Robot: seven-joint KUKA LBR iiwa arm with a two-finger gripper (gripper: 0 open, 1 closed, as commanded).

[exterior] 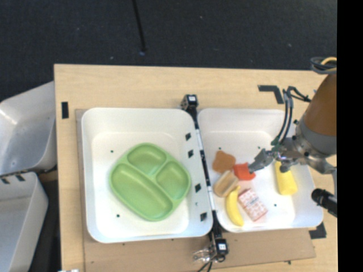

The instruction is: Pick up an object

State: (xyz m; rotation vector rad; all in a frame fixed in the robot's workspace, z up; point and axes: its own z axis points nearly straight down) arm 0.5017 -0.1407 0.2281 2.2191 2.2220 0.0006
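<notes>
wooden bench point(125, 86) on dark floor point(85, 21)

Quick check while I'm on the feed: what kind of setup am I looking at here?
Most likely a lab bench for robot grasping trials, not a kitchen. Two white bins sit side by side on a wooden bench: one holds a green divided plate, the other toy food such as a banana, with the gripper above it.

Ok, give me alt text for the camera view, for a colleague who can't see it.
The gripper sits low in the right bin, just right of a red block, amid a brown piece, a bun, a banana, a patterned packet and a yellow item. The left bin holds a green divided plate.
</notes>
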